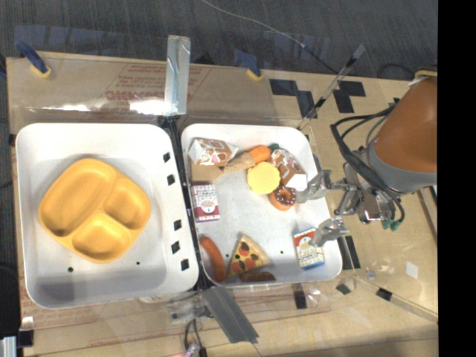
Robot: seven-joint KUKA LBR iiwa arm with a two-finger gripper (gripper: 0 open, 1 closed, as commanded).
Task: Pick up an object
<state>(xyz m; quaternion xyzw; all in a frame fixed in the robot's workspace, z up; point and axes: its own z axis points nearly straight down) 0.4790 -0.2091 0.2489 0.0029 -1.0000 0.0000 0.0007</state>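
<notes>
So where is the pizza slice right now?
In the camera view, the pizza slice lies near the front edge of the right bin, between the hot dog and the small carton.

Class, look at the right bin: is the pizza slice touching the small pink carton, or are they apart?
Apart. The camera view shows bare white bin floor between the pizza slice and the pink carton, which lies further up the bin's left side.

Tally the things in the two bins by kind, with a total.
Yellow divided tray: 1
Small cartons or boxes: 3
Pizza slice: 1
Sausages: 2
Carrot: 1
Yellow round piece: 1
Doughnut: 1
Wrapped snack: 1
Total: 11
</notes>
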